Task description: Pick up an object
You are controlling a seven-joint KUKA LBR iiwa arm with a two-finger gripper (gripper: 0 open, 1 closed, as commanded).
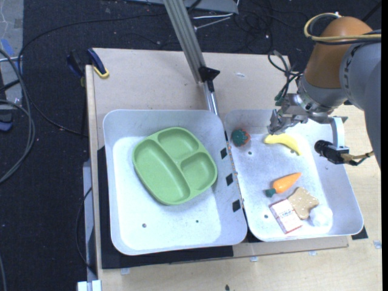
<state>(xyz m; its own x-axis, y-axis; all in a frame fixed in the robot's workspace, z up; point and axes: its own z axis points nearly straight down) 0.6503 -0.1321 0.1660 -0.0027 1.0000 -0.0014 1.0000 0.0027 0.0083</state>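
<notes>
In the right bin (339, 223) lie a yellow banana (285, 142), a small red and green fruit (240, 137), an orange carrot (285, 182), a tan toast slice (303, 202) and a small red and white box (285, 216). My gripper (277, 125) hangs over the bin's far side, its tips just above the banana's left end. Whether it touches the banana is unclear. Nothing shows between its fingers.
The left bin (121, 223) holds a green divided plate (174, 164). A grey metal pole (188, 35) slants down to the seam between the bins. A whitish lump (321, 218) rests near the right bin's front corner. Black clips (232, 180) sit along the seam.
</notes>
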